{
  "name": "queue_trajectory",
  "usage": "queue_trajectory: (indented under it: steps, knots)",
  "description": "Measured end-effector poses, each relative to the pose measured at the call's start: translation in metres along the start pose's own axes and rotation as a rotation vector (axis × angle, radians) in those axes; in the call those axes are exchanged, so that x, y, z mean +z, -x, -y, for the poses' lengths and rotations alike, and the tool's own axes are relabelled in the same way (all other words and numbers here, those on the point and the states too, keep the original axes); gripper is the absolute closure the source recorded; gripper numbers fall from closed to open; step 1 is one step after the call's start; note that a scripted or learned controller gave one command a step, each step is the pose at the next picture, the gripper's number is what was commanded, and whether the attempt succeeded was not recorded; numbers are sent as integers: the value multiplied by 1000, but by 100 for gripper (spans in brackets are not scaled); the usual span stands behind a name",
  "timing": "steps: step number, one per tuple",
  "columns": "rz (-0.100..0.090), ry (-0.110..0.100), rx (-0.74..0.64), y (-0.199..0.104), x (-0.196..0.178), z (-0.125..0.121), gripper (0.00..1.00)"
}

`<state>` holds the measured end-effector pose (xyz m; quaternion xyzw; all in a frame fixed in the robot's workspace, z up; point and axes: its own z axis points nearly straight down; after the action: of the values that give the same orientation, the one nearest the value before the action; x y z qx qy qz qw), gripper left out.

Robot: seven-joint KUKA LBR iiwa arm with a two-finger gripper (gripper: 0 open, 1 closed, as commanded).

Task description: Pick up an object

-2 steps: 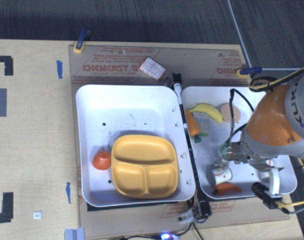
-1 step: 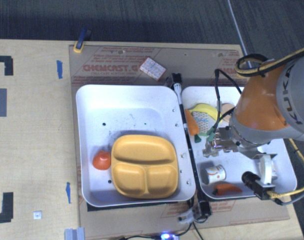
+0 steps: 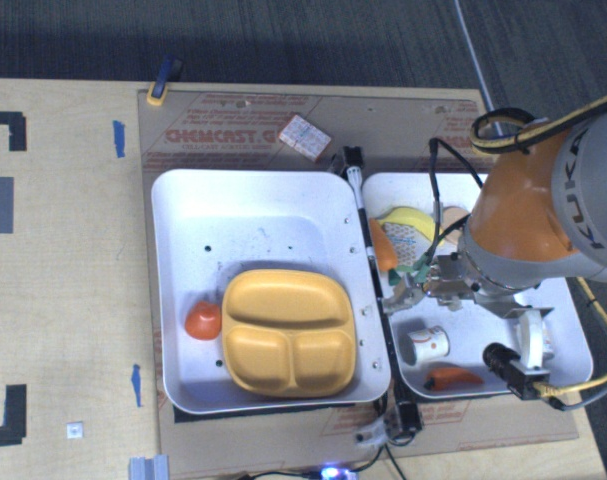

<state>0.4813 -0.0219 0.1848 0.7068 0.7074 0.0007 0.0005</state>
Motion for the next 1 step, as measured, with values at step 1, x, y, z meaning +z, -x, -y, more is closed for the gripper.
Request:
queue_trajectory:
  steps: [1]
  knots:
    - [0, 0, 0, 0, 0, 0, 0]
